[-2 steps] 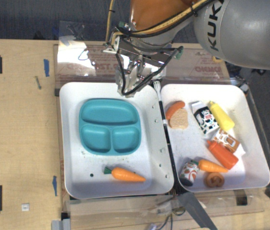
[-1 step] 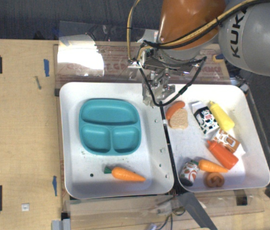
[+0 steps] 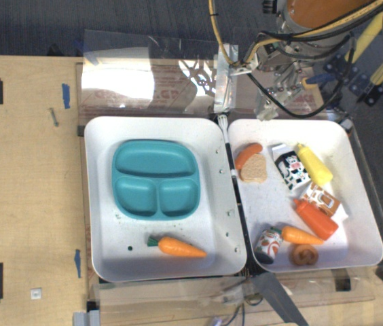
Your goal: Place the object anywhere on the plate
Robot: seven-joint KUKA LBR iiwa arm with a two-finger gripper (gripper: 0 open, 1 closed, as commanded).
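A teal plate point(image 3: 155, 178) with three compartments lies in the left bin point(image 3: 103, 250), and nothing rests on it. An orange carrot point(image 3: 177, 247) with a green top lies on the left bin's floor, just in front of the plate. My gripper point(image 3: 279, 92) hangs above the far rim of the right bin point(image 3: 365, 209), well away from the plate and the carrot. I see nothing held in it.
The right bin holds several toy foods: a bread slice with a red piece point(image 3: 252, 164), a cow-patterned carton point(image 3: 290, 170), a yellow piece point(image 3: 314, 166), an orange bottle point(image 3: 316, 219), a second carrot point(image 3: 301, 236), a small can point(image 3: 267, 244) and a brown ring point(image 3: 305, 255). Cables hang around the wrist.
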